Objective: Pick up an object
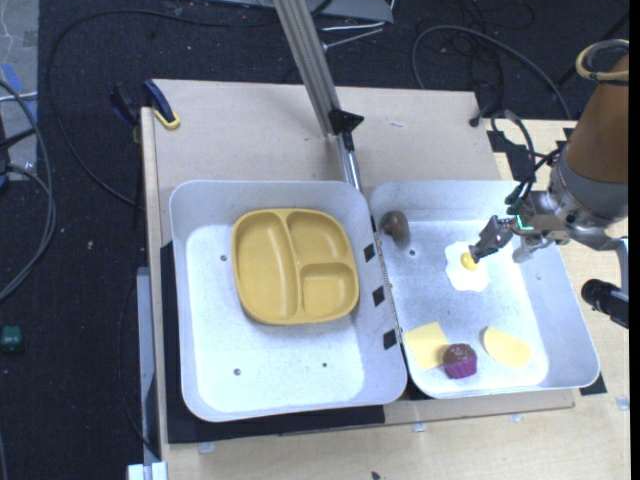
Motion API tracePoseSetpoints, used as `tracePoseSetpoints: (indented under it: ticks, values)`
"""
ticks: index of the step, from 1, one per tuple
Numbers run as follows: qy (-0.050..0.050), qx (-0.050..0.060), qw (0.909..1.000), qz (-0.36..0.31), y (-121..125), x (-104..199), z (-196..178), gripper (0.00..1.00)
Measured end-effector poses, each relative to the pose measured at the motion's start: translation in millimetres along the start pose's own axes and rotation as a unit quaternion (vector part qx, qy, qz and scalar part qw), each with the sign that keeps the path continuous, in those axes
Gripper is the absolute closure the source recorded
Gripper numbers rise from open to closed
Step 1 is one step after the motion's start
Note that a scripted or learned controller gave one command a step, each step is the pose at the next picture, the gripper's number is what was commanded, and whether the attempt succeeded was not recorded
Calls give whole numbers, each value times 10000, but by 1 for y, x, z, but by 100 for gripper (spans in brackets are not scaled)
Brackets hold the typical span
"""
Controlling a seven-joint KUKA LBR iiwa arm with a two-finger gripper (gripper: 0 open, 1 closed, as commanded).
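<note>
A mustard-yellow divided plate lies in a white bin; nearby, a purple lump and brown ball.

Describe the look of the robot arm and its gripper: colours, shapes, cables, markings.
The arm is a rounded grey body with a broad orange band above the wrist. Black cables loop beside it. The gripper is a small dark, narrow two-finger unit on a grey metal wrist block, with a small green-lit spot near its base.
</note>
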State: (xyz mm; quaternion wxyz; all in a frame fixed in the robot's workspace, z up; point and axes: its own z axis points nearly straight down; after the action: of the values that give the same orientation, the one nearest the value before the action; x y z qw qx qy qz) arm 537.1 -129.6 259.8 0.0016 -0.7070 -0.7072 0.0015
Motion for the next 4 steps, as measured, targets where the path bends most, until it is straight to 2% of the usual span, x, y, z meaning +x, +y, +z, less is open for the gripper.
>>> tracePoseSetpoints:
  ticks: [1, 4]
  values:
    - [-3, -19, 10000, -2, 1, 0, -2, 0]
    - [3, 2, 10000, 12, 7, -11, 163, 0]
